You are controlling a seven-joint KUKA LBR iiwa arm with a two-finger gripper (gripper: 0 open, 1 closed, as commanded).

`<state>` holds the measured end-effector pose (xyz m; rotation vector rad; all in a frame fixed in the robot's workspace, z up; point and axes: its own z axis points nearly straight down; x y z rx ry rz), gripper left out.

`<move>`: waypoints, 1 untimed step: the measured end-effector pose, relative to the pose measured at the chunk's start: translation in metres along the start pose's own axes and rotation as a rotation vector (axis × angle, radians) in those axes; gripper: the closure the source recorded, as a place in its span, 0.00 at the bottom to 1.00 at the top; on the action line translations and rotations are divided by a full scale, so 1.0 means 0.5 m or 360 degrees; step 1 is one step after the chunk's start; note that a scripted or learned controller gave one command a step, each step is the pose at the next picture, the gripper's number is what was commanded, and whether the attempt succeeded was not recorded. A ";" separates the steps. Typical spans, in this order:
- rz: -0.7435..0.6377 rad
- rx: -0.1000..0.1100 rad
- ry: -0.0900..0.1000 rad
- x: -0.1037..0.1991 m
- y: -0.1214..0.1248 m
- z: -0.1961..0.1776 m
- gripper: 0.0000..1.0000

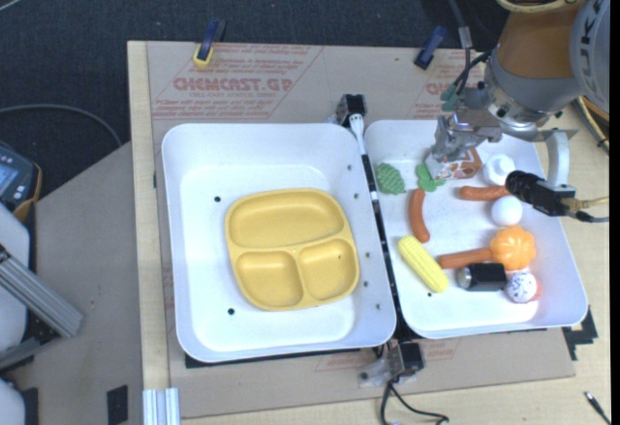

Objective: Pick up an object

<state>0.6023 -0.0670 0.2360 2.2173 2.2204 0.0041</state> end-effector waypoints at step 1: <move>0.0005 0.0012 0.0001 -0.022 -0.008 0.034 1.00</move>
